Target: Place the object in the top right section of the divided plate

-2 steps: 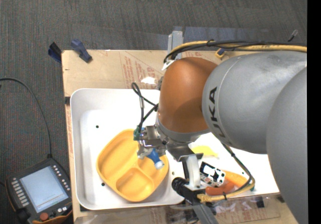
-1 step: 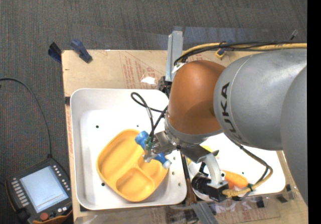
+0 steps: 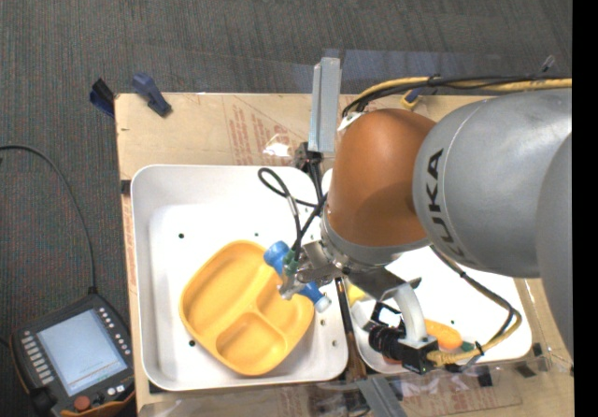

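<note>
From the overhead camera I look down on grey carpet and a cardboard-topped bench (image 3: 215,125) bearing two white bins; a teach pendant (image 3: 70,354) lies on the floor at near left. The left bin (image 3: 159,219) holds a yellow divided plate (image 3: 238,312). The right bin (image 3: 509,308) holds an orange piece (image 3: 446,337) and a white piece (image 3: 409,310), both partly hidden. The gripper (image 3: 297,280) hangs over the plate's right edge, blue parts around it. I cannot tell how it is set or whether it carries anything. Which object is the task's I cannot tell; they look small, light and rigid, so I'd grip across the narrow middle.
</note>
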### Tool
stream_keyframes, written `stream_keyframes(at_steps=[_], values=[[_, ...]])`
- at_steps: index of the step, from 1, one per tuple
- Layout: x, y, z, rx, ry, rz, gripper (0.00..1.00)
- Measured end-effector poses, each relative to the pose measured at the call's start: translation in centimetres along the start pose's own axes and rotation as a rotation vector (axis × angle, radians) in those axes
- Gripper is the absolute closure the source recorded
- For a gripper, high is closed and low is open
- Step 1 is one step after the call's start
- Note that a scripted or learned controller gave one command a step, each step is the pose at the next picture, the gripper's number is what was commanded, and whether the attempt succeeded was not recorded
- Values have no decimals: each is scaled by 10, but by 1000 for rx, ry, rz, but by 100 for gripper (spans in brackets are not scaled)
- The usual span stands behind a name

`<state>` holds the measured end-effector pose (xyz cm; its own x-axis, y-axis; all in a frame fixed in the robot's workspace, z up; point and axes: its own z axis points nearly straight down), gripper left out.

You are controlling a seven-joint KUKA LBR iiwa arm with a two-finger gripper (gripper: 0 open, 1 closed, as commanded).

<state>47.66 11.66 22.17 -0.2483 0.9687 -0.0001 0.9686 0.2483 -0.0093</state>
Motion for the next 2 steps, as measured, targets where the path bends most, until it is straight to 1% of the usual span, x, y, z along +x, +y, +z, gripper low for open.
stream_keyframes(at_steps=[1,2], values=[[12,3,-78,0,-2,47,100],[-1,-1,-1,3,0,-35,100]])
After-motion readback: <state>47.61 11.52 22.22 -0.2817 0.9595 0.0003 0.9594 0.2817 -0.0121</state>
